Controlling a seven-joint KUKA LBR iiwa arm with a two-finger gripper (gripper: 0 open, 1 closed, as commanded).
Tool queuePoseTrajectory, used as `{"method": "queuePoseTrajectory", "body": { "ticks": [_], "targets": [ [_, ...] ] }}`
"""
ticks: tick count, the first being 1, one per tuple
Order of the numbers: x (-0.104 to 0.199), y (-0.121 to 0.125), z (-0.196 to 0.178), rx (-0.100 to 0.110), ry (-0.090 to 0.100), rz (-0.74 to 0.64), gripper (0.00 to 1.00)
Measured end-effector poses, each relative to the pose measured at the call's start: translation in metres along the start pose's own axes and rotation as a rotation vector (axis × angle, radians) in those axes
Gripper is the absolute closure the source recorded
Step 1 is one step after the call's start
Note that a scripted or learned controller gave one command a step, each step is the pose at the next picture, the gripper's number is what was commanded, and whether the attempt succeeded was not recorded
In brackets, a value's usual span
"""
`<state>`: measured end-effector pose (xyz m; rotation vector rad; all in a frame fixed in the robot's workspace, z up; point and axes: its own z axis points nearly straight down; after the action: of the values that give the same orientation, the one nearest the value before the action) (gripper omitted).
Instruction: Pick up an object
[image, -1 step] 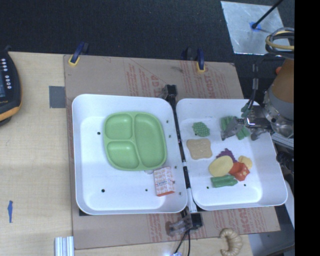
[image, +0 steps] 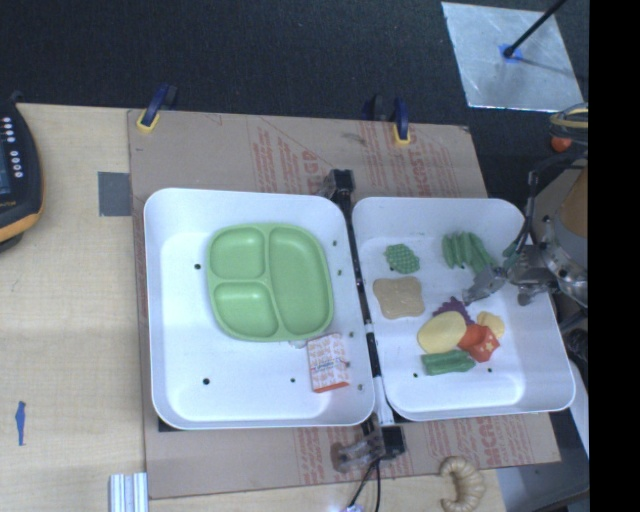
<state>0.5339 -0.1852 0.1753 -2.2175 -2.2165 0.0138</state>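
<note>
Near edge of right bin (image: 540, 400): green piece (image: 447, 364), red piece (image: 480, 343), yellow piece (image: 443, 331) bunched together w/ little gap between, so a clean pinch looks hard. Tan slab (image: 398, 297) & dark green round (image: 402, 258) lie apart, more room around them. Gripper (image: 487, 285) hovers by purple bit (image: 452, 305); fingers look nearly closed, nothing between. Far side: green beans (image: 465, 248) near wall. Left bin (image: 170, 300) has green tray (image: 270, 281).

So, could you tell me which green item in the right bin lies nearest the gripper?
The green beans, at the bin's far side; the gripper sits just below them.
</note>
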Motion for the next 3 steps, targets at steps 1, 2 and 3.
{"method": "queuePoseTrajectory", "body": {
  "ticks": [1, 2, 3],
  "targets": [
    [-0.02, 0.056, -0.029, -0.015, -0.001, -0.007, 0.0],
    [-0.025, 0.117, 0.072, -0.008, 0.0, -0.01, 0.0],
    [-0.027, 0.116, 0.055, -0.01, -0.001, -0.01, 1.0]
  ]
}}
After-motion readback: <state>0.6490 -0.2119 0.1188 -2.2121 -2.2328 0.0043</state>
